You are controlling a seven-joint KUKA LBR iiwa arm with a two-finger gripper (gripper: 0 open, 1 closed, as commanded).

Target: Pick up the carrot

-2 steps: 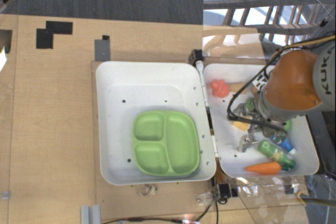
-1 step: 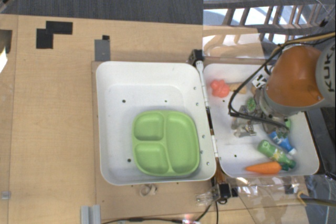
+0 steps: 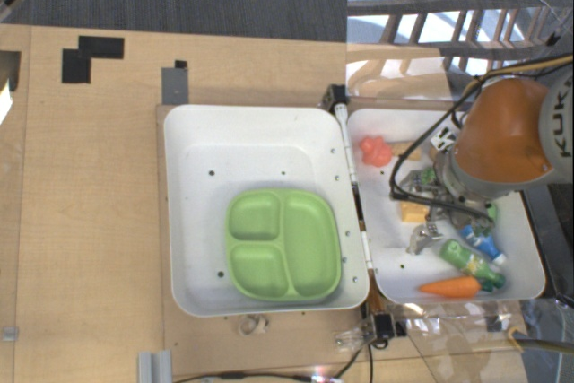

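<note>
The carrot [image 3: 450,287] is orange with a green top and lies along the near edge of the right bin [image 3: 386,260]. My gripper [image 3: 422,239] hangs over the middle of that bin, a little above and to the left of the carrot, apart from it. The arm's orange band and wrist cover the bin's right part. Nothing shows between the fingers.
In the right bin lie a pink-red toy [image 3: 375,150] at the far left, a yellow piece [image 3: 412,213] under the wrist, and a green and blue bottle [image 3: 473,259] just above the carrot. The left bin [image 3: 197,148] holds a green divided plate [image 3: 283,243].
</note>
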